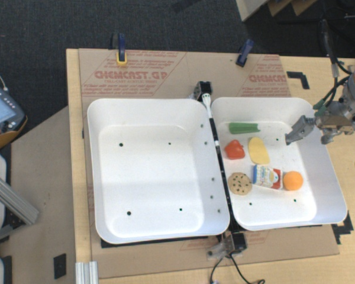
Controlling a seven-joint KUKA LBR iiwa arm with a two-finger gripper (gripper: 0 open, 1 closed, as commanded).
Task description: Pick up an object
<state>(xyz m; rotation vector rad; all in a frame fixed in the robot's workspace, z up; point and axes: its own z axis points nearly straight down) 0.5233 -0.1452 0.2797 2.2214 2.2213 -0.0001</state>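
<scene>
The right bin (328,176) holds several items: a green block (244,127), a red piece (235,150), a yellow piece (259,151), a chocolate-chip cookie (240,183), a small white, blue and red carton (266,176) and an orange ball (293,181). My gripper (308,138) hangs over the bin's upper right part, above and to the right of the items. It is open and nothing sits between its fingers. The orange ball lies below it and the yellow piece to its left.
The left bin (94,158) sits beside the right one on a cardboard sheet (77,99). Two blue clamps (120,43) hold the sheet's far edge. A black divider strip (216,152) runs between the bins.
</scene>
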